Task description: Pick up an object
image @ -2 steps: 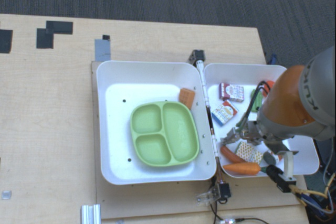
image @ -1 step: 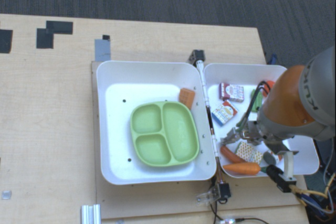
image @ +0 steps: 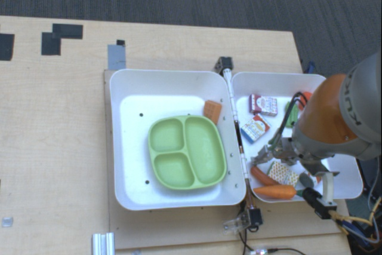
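Observation:
My gripper (image: 270, 156) hangs low over the front half of the right bin (image: 280, 82), at the end of the grey arm with its orange band (image: 325, 113). Just below it lie a tan waffle-patterned piece (image: 280, 174), a red sausage-like piece (image: 260, 175) and an orange carrot (image: 275, 191). Behind the gripper lies a blue and white carton (image: 255, 128), with a maroon packet (image: 264, 104) farther back. A green item (image: 291, 111) and a red one (image: 302, 98) peek out beside the arm. I see nothing held.
The left bin (image: 128, 128) holds a green three-compartment plate (image: 187, 152) and an orange block (image: 212, 109) at its back right. The wall between the two bins (image: 234, 122) runs close to the gripper's left. The arm hides the right bin's right side.

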Controlling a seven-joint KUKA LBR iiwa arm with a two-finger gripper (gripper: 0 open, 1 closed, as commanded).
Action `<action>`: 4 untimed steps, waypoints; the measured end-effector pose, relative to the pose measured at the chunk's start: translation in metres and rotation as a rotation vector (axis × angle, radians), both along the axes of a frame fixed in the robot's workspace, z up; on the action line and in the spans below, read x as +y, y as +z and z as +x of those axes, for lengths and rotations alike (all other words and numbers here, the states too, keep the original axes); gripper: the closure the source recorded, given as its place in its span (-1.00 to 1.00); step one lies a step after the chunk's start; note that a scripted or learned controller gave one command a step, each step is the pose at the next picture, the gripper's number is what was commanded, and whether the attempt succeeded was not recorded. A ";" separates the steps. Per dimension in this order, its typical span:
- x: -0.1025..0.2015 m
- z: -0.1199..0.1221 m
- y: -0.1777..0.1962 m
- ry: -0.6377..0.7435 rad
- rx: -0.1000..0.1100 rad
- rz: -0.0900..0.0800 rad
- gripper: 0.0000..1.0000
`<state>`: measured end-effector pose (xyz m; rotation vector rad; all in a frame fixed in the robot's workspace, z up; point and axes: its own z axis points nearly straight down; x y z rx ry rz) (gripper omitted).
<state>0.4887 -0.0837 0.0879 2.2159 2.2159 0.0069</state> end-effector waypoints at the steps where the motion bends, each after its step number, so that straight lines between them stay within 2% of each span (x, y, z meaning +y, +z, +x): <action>1: -0.001 0.000 -0.001 0.001 0.000 0.001 -1.00; 4: 0.000 0.000 -0.001 -0.001 -0.001 0.000 -1.00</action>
